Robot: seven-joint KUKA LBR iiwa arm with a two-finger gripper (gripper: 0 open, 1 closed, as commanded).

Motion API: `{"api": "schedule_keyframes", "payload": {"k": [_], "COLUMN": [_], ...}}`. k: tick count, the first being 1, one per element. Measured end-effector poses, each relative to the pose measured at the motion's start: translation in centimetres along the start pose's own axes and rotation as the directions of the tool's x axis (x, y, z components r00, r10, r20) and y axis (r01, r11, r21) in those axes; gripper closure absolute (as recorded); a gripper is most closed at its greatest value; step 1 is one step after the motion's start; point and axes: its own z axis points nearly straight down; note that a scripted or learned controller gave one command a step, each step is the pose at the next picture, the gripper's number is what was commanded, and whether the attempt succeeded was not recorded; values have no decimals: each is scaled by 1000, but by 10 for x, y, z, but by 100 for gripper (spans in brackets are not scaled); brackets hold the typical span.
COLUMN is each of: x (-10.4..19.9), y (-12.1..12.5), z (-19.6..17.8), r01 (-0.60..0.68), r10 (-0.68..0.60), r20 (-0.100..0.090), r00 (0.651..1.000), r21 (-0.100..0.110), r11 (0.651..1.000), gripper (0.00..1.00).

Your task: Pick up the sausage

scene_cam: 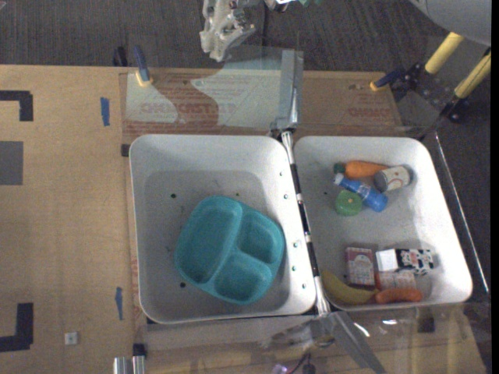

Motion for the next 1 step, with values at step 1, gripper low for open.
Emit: {"api": "schedule_keyframes", "payload": {"k": [1], "x": [-2], "y": [0], "z": [-13], "r01": [-2], "r10": [2], "r20": [13], "r00": [1000], "r21": [-2], "r11": [1000], "gripper": [100]}}
